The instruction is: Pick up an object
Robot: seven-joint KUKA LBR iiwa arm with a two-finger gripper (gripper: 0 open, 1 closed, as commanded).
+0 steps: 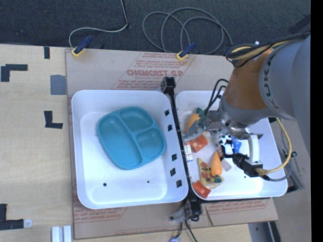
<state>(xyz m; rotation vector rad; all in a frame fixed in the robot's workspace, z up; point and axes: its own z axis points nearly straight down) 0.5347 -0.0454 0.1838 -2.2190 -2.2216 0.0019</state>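
My gripper [211,126] hangs low over the right bin [270,185], just under the arm's orange band, above a cluster of small items. Beneath it lie an orange-yellow piece [192,120] and a red block [199,143]. Nearer the front lie an orange carrot-like piece [216,165], a yellow slice with red dots [205,172] and a small red piece [201,188]. A blue and white item [230,145] sits beside the carrot. The arm hides the back of this bin.
The left bin [86,180] holds a blue divided plate [131,136]. A black divider [176,145] runs between the two bins. Grey cables loop on the dark floor behind the bench.
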